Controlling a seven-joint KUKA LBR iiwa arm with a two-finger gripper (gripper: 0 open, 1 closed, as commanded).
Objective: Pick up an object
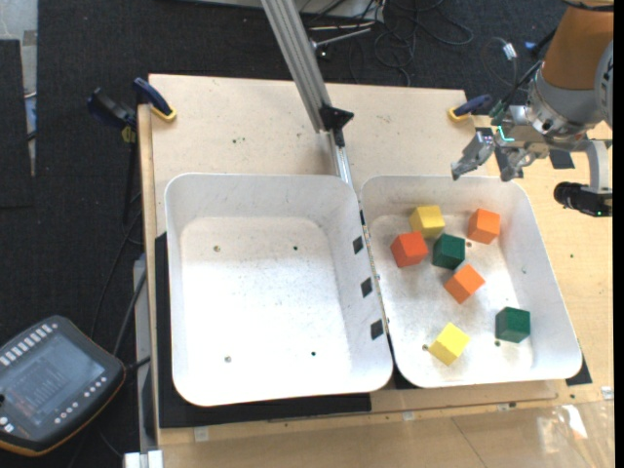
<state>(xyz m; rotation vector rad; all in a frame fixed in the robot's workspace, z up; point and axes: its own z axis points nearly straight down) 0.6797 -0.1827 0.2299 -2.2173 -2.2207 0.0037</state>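
Gripper (490,156) sits above the right bin's (558,305) far edge, fingers apart, nothing between them. 7 cubes in that bin: 2 yellow (427,219) (449,342), 2 green (448,251) (513,324), 2 orange (484,224) (465,282), 1 red (409,249). Left bin (195,261) alongside.

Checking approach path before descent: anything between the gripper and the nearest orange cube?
Nothing visible. The gripper hovers over the right bin's far rim; the orange cube sits just below it in the view, apart from the yellow cube.
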